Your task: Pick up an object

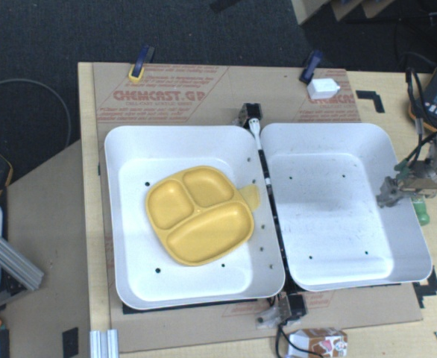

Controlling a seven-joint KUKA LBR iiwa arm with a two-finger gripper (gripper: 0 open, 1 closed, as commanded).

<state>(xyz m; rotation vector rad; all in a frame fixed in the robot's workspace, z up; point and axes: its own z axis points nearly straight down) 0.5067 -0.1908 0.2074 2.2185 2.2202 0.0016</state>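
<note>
The end effector (394, 191), a grey metal two-finger assembly, hung at the right rim of the shallow white plastic bin (338, 144) on the right, low over that bin's edge. Whether it was released or clenched could not be told from this slanted view, and nothing was seen in its grasp. A small green object (422, 213) showed just below and to the right of the end effector, at the bin's outer rim; what it was could not be made out.

The task's thing, a yellow plastic divided plate with three compartments (199, 215), lay well apart from the end effector, far to its left and slightly lower in the picture, flat on the floor of the shallow white plastic bin on the left (121, 144). A small tab at the plate's right edge pointed toward the wall shared by both bins.

The two bins sat side by side, touching, on the desk (92, 125), a brown board printed with red lettering. A small white block (323, 89) lay on the desk above and to the left of the end effector.
</note>
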